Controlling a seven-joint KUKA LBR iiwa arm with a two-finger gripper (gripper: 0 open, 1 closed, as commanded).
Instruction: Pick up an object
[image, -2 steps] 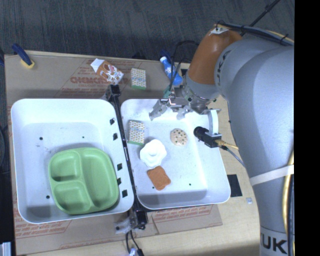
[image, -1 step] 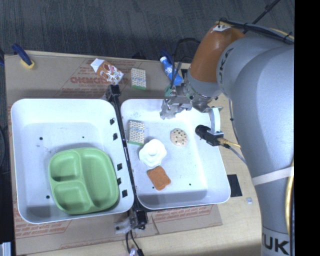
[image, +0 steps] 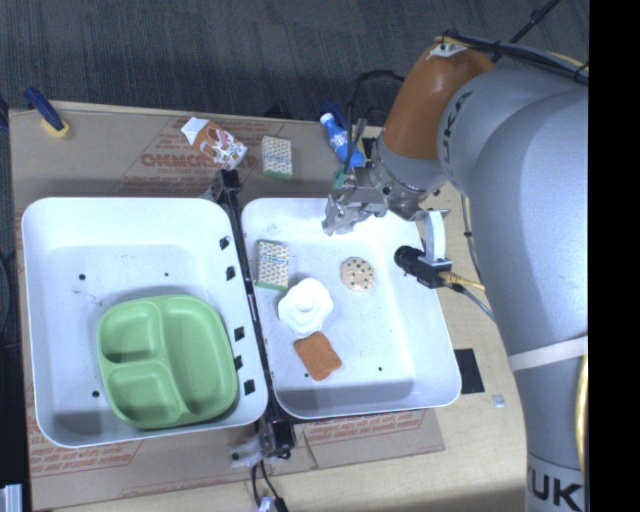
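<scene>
While the arm reaches in from the right of the frame, its gripper (image: 343, 213) hangs over the upper edge of the right bin (image: 432, 352), its metal tips low near the bin's back wall with nothing seen between them; whether they stand apart or together cannot be told. Four loose items lie in that bin, below the gripper: one speckled cookie (image: 357, 273) nearest, one patterned packet (image: 272, 262) by the divider, one white cup-like piece (image: 305, 304) at centre, and one tan cracker (image: 317, 355) lowest. All look light; the cookie and cracker are probably brittle and best pinched across their edges, while the white piece looks soft and crushable. One green divided tray (image: 165, 358) fills the lower left bin (image: 60, 235). Two more packets sit on the cardboard beyond the bins.
</scene>
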